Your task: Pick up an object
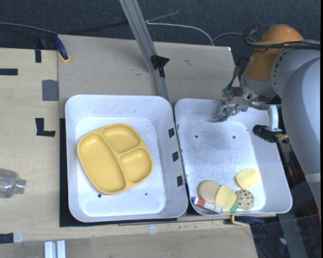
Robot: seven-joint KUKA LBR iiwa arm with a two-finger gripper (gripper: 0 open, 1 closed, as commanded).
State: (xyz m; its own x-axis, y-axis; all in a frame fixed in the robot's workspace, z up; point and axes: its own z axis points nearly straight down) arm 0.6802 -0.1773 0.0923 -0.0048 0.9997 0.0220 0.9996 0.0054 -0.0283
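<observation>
My gripper hangs low over the far edge of the right bin, its metal fingers pointing down and left with nothing visible between them. At the bin's near right corner lie several small items: a yellow piece, a tan round piece, a yellow piece leaning on it, a speckled cookie and a small red and white tube. The gripper is well away from them, at the opposite end of the bin.
The left bin holds a yellow divided plate. A slanted metal pole rises behind the bins. A clear plastic bottle lies on the bench at far left. The grey arm fills the right side.
</observation>
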